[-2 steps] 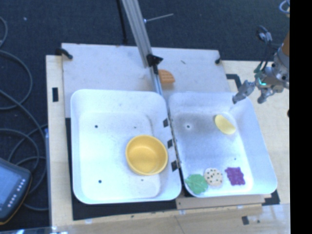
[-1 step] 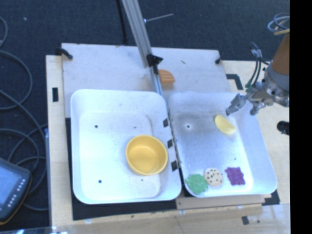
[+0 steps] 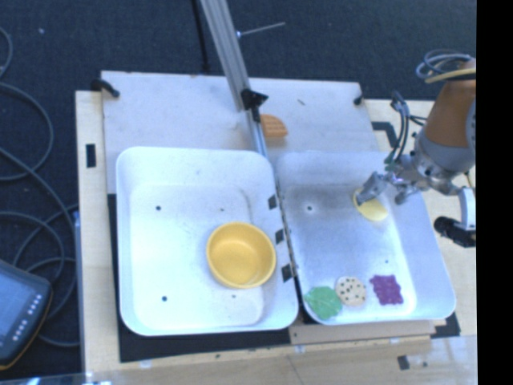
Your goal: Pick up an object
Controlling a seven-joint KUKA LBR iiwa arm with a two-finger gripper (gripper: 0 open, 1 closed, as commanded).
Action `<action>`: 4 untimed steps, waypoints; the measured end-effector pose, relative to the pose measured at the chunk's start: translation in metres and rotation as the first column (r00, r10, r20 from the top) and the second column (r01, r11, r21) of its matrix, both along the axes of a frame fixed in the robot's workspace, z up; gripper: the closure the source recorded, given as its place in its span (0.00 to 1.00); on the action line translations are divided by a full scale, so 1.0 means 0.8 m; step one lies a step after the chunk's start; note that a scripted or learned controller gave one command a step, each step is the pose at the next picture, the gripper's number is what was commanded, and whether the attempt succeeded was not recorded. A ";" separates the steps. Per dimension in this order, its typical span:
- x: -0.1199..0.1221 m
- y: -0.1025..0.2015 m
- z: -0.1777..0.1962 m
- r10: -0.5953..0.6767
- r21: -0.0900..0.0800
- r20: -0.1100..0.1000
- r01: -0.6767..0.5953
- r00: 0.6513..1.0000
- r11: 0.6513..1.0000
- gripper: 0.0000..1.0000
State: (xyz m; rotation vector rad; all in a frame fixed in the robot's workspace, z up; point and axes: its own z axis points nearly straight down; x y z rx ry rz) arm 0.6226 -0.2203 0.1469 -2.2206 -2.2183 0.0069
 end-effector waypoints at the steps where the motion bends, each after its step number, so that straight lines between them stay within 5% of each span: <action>1: 0.000 -0.001 -0.060 -0.002 -0.002 0.004 0.002 1.000 1.000 0.00; 2: 0.002 -0.003 -0.042 -0.003 -0.003 0.010 0.003 1.000 1.000 1.00; 4: -0.002 -0.003 0.103 0.005 -0.002 0.014 -0.005 1.000 1.000 1.00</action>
